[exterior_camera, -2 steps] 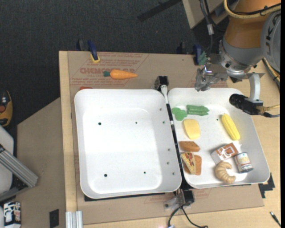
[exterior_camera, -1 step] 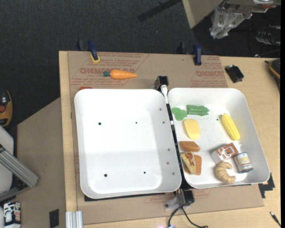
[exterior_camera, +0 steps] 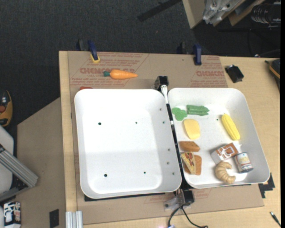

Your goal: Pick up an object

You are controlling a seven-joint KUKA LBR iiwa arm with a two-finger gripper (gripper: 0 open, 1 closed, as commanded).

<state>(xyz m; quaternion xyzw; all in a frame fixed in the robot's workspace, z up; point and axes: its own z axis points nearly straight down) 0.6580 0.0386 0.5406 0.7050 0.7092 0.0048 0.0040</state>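
Nearest, the right bin (exterior_camera: 256, 133) holds eight things: one croissant (exterior_camera: 225, 172), one tin (exterior_camera: 243, 162), one small carton (exterior_camera: 226, 151), one sandwich (exterior_camera: 192, 163), one bread piece (exterior_camera: 189, 146), one pale yellow wedge (exterior_camera: 192, 129), one corn cob (exterior_camera: 230, 127) and one green vegetable (exterior_camera: 190, 111). They are crowded near its front edge. The left bin (exterior_camera: 120, 133) has its whole floor open. Beyond it lie one carrot (exterior_camera: 121, 75), two blue clamps (exterior_camera: 94, 52) and unreadable red print. The gripper (exterior_camera: 217, 12) is at the far edge, well apart from everything; whether it is open or closed cannot be told.

My arm (exterior_camera: 222, 10) is cut off by the top edge, its shape too jumbled to read. The small can's (exterior_camera: 243, 162) label and the little carton's (exterior_camera: 226, 152) print are too tiny for me to make out.
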